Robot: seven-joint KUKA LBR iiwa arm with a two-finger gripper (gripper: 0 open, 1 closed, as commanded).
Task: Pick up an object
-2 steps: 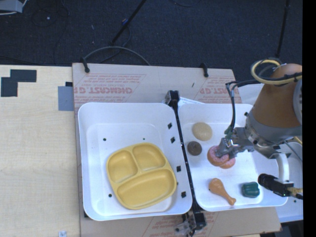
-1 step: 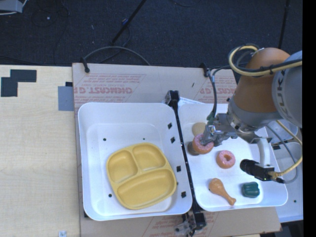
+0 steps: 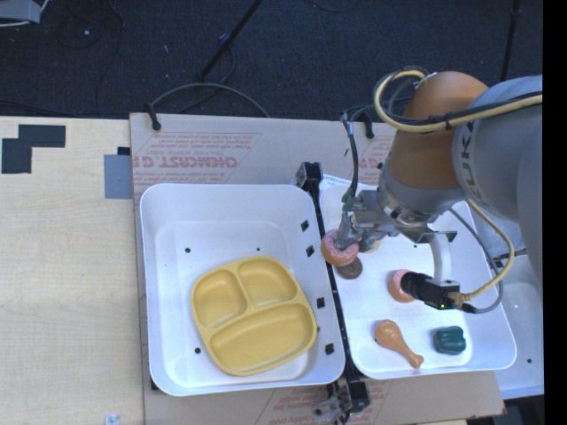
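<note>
My gripper [image 3: 345,237] hangs over the left edge of the right bin [image 3: 496,352], and a pink frosted doughnut [image 3: 338,250] sits right at its fingertips, seemingly held between them above the divider. Below the doughnut lies a small brown round piece [image 3: 351,269]. Further right in that bin rest a pink-orange round toy [image 3: 401,285], a tan drumstick [image 3: 398,342] and a dark green pepper [image 3: 449,339].
The left bin [image 3: 168,211] holds a yellow divided plate [image 3: 254,312]. A black clip and cable [image 3: 436,292] cross the right bin near the pink toy. The grey arm with its orange band [image 3: 438,140] covers the right bin's back.
</note>
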